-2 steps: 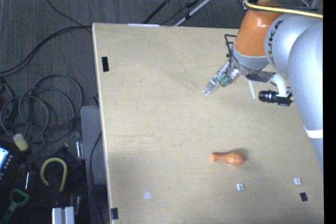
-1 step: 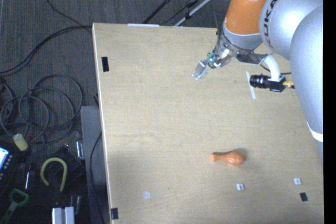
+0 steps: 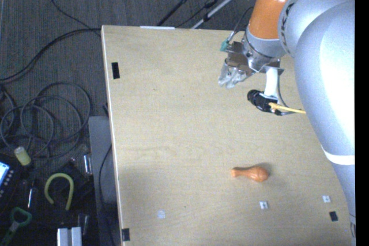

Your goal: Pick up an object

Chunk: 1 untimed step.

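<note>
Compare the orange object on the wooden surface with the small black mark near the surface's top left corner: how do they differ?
The orange object is bulky and rounded, with a narrow neck pointing left; the black mark is flat and rectangular. The orange object is larger and lies sideways near the lower middle, while the black mark stands lengthwise near the left edge. Both sit on the wooden surface, away from the gripper.

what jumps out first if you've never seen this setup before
The big grey arm with its orange band fills the upper right, its gripper over the far part of the tan board. Alone on that board, toward the near right, lies a small orange pear-shaped object, well apart from the gripper. Cables sprawl over the dark floor on the left.
</note>
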Tool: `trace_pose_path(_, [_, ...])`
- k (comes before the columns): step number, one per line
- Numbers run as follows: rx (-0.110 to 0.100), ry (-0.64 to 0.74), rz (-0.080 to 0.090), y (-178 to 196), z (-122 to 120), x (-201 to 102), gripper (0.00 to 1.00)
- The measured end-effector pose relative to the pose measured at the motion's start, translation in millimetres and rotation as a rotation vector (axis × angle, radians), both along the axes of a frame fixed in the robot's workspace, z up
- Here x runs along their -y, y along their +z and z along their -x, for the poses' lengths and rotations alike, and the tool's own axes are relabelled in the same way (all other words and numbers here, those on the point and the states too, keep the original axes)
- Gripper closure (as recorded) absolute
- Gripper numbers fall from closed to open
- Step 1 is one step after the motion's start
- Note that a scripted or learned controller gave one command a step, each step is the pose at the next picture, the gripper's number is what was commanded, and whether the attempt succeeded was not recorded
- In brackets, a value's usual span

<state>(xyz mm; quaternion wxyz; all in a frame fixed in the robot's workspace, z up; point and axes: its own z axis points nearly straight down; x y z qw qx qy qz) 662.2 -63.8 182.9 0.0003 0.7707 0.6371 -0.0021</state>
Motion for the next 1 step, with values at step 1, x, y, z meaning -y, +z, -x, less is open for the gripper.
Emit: trace_pose_path(1, [0.001, 0.034, 0.001, 88.6, 55.9, 68.1, 1.00])
